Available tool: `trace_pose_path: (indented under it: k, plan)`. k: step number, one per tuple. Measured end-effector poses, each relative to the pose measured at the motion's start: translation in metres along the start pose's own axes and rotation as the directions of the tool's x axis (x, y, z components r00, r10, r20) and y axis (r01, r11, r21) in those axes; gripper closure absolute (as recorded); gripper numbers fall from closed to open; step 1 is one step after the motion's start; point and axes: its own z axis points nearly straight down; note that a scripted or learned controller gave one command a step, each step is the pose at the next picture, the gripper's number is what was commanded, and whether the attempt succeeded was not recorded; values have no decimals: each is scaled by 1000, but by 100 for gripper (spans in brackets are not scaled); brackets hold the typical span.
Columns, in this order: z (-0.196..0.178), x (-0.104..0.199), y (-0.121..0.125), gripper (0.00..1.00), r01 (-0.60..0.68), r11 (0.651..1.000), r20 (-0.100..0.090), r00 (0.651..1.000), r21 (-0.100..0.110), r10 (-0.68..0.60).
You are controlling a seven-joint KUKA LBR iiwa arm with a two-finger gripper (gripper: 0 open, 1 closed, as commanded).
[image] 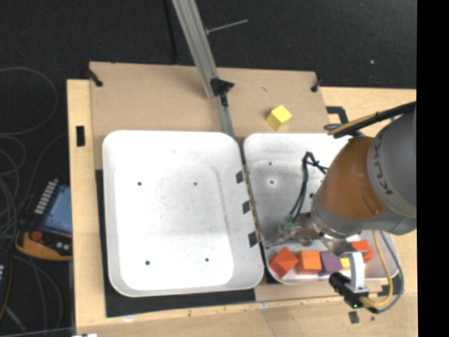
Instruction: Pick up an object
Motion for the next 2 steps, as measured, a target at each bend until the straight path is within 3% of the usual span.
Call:
trace_pose_path:
  k: [1,2]
  plan:
    - [-97,-2,2,0,9,1000,-1,1000,-5,-9]
    - [1,-8,0,0,1,1000,-1,1000,1,-1]
